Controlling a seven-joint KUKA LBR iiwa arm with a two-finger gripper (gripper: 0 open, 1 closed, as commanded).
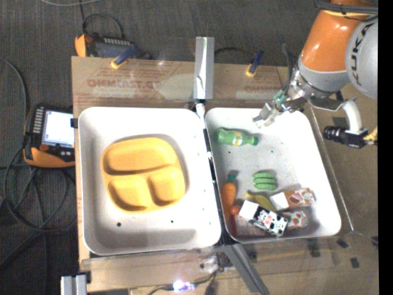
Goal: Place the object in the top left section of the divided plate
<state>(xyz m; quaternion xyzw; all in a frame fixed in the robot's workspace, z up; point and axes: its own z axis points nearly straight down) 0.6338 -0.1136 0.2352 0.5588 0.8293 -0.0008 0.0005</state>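
Observation:
A yellow divided plate [143, 172] lies in the left white bin [92, 226]; its long section runs along the top and two smaller sections sit below. The right bin [319, 165] holds a green bottle [236, 137] lying on its side, a green ridged piece [264, 179], an orange carrot [229, 192], a yellow piece [258, 198] and several small printed boxes [270, 217]. My gripper [268, 114] hangs over the right bin's top edge, to the right of the green bottle, with nothing seen between its fingers.
A metal post [203, 66] stands at the back between the two bins. A cardboard sheet [141, 82] with clamps lies behind them. A handheld device [52, 134] with cables rests on the floor to the left.

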